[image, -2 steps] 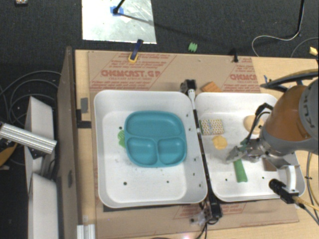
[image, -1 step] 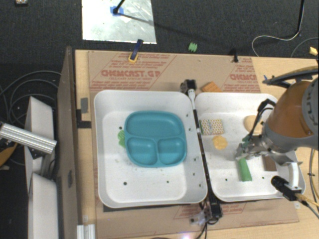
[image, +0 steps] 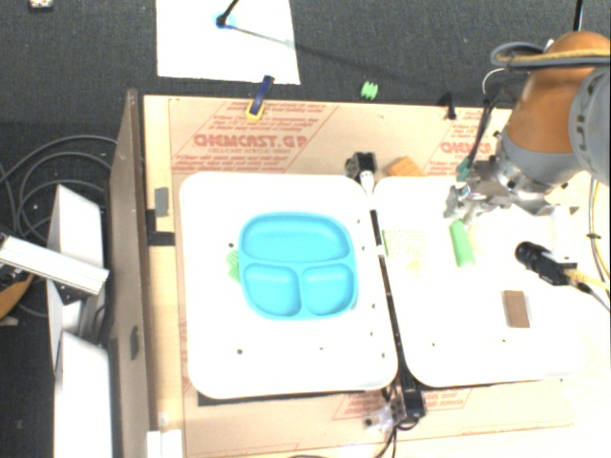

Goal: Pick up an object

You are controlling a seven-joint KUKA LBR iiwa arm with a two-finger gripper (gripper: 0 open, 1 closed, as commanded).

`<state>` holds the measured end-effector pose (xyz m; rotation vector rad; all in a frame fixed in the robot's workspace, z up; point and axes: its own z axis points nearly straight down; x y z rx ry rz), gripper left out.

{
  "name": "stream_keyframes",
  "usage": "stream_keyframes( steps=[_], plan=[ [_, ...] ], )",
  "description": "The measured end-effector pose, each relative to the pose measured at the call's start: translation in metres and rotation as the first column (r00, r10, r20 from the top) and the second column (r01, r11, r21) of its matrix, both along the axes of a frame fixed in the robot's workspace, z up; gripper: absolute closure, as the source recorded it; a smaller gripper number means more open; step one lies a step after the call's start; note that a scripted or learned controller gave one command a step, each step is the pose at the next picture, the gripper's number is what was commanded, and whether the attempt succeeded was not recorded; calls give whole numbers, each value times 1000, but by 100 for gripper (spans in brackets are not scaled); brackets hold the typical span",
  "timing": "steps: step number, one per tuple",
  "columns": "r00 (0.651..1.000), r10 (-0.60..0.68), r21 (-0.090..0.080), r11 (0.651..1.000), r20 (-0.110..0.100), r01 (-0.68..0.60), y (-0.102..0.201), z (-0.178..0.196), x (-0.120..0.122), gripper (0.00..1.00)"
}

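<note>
My gripper [image: 460, 206] hangs over the back part of the right bin [image: 496, 361]. Directly below it in the view lies a light green stick [image: 463, 243], its upper end at or just under the gripper's tip; whether they touch I cannot tell. A small brown block [image: 516, 308] rests flat further toward the front right of the same bin. A pale yellowish patch-like item [image: 407, 246] lies near that bin's left wall.
The left bin [image: 286, 361] holds a blue divided plate [image: 296, 265] with a small green piece [image: 232, 260] at its left edge. An orange block [image: 404, 167] sits on the cardboard behind the bins. Cables lie at the far left.
</note>
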<state>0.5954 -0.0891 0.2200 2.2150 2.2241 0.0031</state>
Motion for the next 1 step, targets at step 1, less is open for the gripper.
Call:
stream_keyframes(
  steps=[1],
  plan=[
    [1000,2,0,1000,0,-2,24,1,9,100]
  ],
)
